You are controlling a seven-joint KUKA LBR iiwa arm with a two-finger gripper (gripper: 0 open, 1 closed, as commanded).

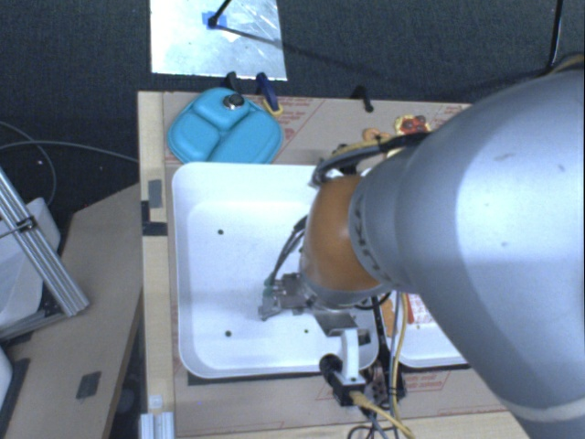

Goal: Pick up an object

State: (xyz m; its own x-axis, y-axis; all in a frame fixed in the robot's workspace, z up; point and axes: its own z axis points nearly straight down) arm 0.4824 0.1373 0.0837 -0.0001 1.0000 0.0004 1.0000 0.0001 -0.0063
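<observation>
Item 1. Left bin (pixel 210 236): shallow, white, rounded corners, a few small dark dots on its floor. It serves as the landmark for all entries.

Item 2. Arm (pixel 484 227): grey, reaching in from the right of the left bin and covering that bin's right portion. An orange band (pixel 331 231) sits above the wrist.

Item 3. Gripper (pixel 274 302): low over the floor of the left bin, toward its near right part. Whether it is open or closed cannot be told. Anything beneath it is hidden by the wrist, so no held object, long axis or heading can be recorded.

Item 4. Cables (pixel 377 401): yellow and black, hanging from the wrist past the near edge of the left bin.

Item 5. Right bin (pixel 439 353): white, just beside the left bin, mostly covered by the arm.

Item 6. Blue container (pixel 224 133): moulded plastic, beyond the far edge of the left bin, touching or nearly touching its rim.

Item 7. Bench board (pixel 315 122): brown, beyond the left bin, with red printing too small to read.

Item 8. Silver sheet (pixel 215 26): reflective, further beyond the blue container.
</observation>
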